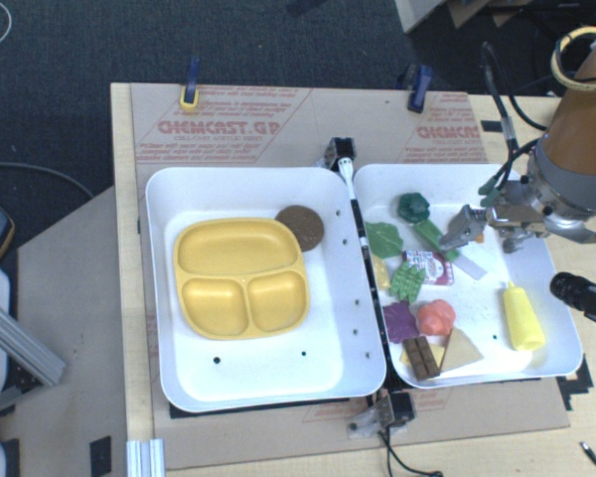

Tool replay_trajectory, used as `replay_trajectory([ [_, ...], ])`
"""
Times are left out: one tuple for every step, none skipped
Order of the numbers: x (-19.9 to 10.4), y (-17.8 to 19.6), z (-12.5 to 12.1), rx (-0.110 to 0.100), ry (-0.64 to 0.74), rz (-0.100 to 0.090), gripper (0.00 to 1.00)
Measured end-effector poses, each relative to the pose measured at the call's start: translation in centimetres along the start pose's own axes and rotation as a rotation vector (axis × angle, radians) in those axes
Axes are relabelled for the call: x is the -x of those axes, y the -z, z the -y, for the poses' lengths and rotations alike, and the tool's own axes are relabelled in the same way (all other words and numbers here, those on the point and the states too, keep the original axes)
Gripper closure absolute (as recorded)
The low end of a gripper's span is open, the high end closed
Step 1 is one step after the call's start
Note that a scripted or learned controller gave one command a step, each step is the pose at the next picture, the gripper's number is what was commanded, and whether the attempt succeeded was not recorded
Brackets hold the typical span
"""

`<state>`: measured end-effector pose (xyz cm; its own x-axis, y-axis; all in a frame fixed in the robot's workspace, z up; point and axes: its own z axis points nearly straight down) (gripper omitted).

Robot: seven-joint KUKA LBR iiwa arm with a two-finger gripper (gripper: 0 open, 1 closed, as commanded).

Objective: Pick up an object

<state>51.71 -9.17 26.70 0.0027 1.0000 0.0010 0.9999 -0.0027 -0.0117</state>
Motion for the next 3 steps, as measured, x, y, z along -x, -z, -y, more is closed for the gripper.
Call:
replay_trajectory([
  [0.0,0.6,-0.2,0.012,0.003,0.001,0.0],
  [0.2,-5.7,0.2,0.003,0.001,-0.001,0.0],
  [0.2,-10.0,0.3,0.004,0.002,-0.001,0.0],
])
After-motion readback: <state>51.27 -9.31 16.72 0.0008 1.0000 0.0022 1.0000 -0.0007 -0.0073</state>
